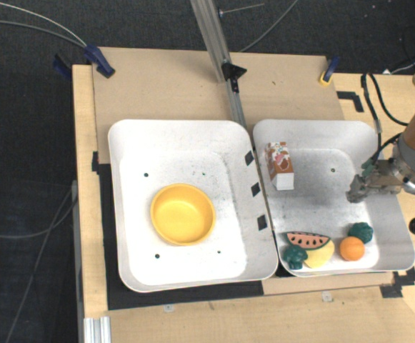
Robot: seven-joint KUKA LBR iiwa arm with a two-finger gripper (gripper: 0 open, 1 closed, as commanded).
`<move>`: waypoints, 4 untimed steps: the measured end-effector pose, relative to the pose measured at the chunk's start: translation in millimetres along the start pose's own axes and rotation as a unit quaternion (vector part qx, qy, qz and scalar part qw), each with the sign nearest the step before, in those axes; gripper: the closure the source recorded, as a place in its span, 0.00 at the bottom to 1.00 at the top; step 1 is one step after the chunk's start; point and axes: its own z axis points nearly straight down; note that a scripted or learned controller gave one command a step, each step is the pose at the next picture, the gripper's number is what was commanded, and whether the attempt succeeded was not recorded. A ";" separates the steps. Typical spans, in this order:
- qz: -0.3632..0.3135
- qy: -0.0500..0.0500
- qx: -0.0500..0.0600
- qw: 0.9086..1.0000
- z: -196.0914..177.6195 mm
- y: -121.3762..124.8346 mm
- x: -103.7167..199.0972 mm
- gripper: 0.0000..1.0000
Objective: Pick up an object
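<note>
Nearby, the gripper (357,190) hangs above the orange ball (351,249), finger state impossible to tell. Beside the ball sit a green piece (361,231) and banana (320,256); smooth, light, rigid-looking, it likely needs a grip across its middle.

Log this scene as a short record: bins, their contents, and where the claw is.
left bin: yellow bowl
right bin: small carton near its left wall; watermelon slice, banana, orange, two dark green pieces along the near edge
claw: over the right bin's right side, above the orange, touching no object
arm: enters from the right
</note>
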 end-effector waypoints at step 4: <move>-0.003 0.004 0.007 1.000 -103.7 16.0 102.1 1.00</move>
